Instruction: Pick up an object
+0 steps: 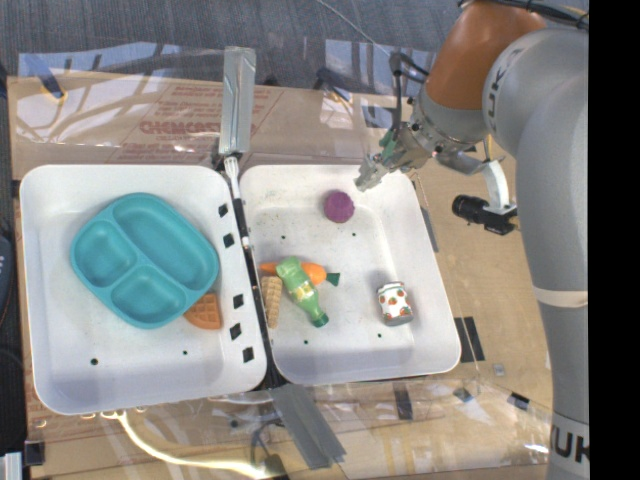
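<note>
The right bin (425, 318) holds a purple ball (339, 206) near its back, a green bottle (302, 290) lying over an orange carrot (312, 271), an ice cream cone (272, 299) by the left wall and a small red and white can (395, 303). My gripper (371, 176) hangs over the bin's back right part, just right of and above the purple ball. Nothing shows between its fingertips.
The left bin (60, 368) carries a teal divided plate (145, 258) and a waffle piece (204, 315) at the plate's lower right. A taped divider (236, 118) runs between the bins. The grey arm (540, 118) fills the right side.
</note>
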`<state>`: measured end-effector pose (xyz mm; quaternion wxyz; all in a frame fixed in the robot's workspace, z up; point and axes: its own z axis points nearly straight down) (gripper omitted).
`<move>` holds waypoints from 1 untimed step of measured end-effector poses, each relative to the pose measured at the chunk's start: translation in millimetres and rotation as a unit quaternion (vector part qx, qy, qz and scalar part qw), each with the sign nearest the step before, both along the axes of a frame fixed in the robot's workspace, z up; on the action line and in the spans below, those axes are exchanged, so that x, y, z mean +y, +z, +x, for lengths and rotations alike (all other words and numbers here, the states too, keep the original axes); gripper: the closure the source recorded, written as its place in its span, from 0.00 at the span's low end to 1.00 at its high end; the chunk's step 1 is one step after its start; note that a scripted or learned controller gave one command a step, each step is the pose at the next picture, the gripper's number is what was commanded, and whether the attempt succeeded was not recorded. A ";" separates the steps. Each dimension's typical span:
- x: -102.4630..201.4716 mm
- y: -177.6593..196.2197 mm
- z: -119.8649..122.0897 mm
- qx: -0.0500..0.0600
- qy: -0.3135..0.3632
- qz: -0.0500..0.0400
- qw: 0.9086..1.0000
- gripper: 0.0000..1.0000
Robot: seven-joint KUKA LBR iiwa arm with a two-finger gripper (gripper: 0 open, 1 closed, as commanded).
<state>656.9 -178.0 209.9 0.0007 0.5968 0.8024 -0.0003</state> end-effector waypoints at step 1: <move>-7.3 39.6 -1.9 -0.001 -0.043 0.000 0.999 1.00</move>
